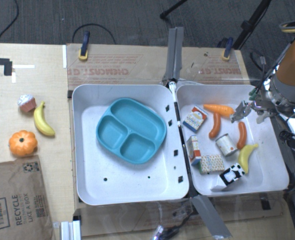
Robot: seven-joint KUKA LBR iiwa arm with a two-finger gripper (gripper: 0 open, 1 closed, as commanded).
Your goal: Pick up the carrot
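We see the hand (241,111) low over the right bin (277,181), fingers spread w/ nothing between them. The carrot (218,109) lies just to its left near the bin's far wall, long axis approx. left-right, thick end toward the hand.

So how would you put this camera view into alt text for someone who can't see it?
A robot arm's gripper hovers beside an orange carrot in the right white bin, among small toy foods. The left bin holds a blue divided plate.

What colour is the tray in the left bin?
Blue-turquoise, seen in the camera view: tray.
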